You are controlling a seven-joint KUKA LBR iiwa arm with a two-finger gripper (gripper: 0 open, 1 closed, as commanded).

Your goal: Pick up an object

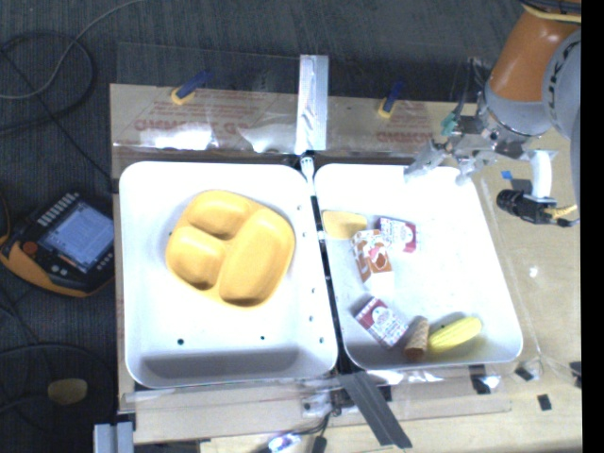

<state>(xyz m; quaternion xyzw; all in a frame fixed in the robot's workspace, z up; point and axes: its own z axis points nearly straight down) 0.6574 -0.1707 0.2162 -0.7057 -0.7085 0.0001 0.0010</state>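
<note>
My gripper (442, 161) hangs over the far right corner of the right bin (491, 253), its two pale fingers spread apart with nothing between them. Inside that bin lie a yellow flat piece (343, 223), a red and white packet (373, 254), a small pink-edged packet (397, 233), another red packet (380, 320), a brown cylinder (416, 338) and a yellow corn cob (455, 332). All of them sit nearer the bin's left and front than the gripper does. A large yellow bread-shaped object (229, 245) rests in the left bin (142, 328).
A clear plastic sheet with yellow and blue clips (191, 87) runs behind the bins. A metal divider post (312, 102) stands at the back between them. An orange handheld pendant (61, 243) lies off the bench at left. A black fitting (533, 204) sits right of the right bin.
</note>
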